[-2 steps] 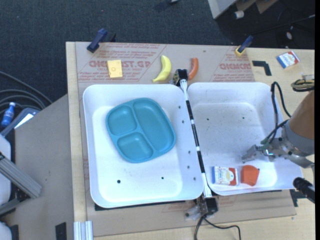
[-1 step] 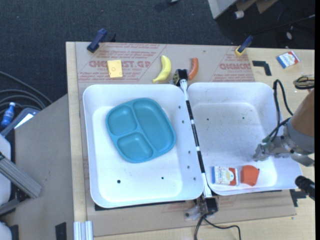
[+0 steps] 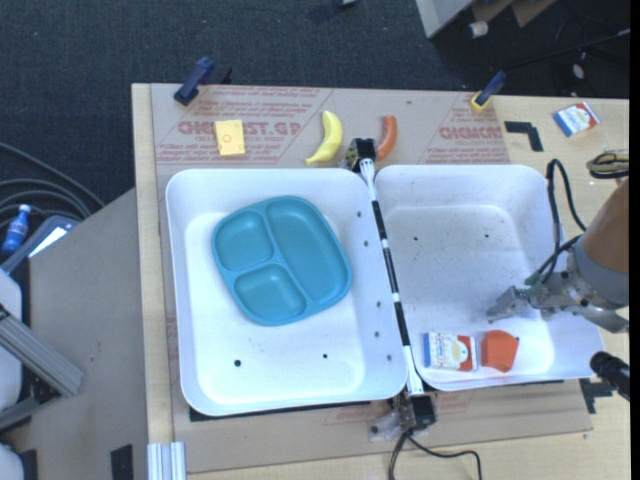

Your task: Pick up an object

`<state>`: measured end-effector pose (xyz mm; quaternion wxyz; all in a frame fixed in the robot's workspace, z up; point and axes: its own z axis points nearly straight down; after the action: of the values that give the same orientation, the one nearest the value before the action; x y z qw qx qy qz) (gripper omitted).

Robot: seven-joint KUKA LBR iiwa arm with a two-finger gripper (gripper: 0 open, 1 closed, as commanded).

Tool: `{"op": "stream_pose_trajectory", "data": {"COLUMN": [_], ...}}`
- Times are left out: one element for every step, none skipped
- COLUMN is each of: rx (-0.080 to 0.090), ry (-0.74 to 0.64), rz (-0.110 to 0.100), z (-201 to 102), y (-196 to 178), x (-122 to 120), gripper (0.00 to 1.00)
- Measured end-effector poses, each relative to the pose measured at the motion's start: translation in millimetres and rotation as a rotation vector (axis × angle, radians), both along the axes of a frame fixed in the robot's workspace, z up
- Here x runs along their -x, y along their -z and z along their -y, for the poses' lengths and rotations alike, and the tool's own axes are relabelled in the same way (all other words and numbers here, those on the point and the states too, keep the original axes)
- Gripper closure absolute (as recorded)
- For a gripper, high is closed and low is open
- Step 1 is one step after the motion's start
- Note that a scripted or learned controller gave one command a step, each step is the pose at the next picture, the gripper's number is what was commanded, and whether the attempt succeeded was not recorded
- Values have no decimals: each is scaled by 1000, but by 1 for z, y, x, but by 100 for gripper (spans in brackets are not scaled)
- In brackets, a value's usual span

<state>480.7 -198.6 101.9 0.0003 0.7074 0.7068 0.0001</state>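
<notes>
Writing: red "CHO…ST.G.P" print on the bench board | Surface: wooden bench on dark carpet; left bin carries a blue divided plate | Task items: small carton touching an orange-red object, front edge of right bin | gripper: fingers spread, pinching nothing, just behind them.

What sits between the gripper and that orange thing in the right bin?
Nothing. In the camera view, just bare white bin floor separates the gripper from the orange object, which lies beside a small carton.
</notes>
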Motion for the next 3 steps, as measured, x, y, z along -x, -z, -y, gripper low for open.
{"op": "stream_pose_trajectory", "data": {"rx": [-3,-1,-1], "ry": [-2,0,0], "rz": [-4,-2,-2], "z": [-63,-63,-63], "y": [18,8,8], "x": [2,2,2], "gripper": [0,100,0]}}
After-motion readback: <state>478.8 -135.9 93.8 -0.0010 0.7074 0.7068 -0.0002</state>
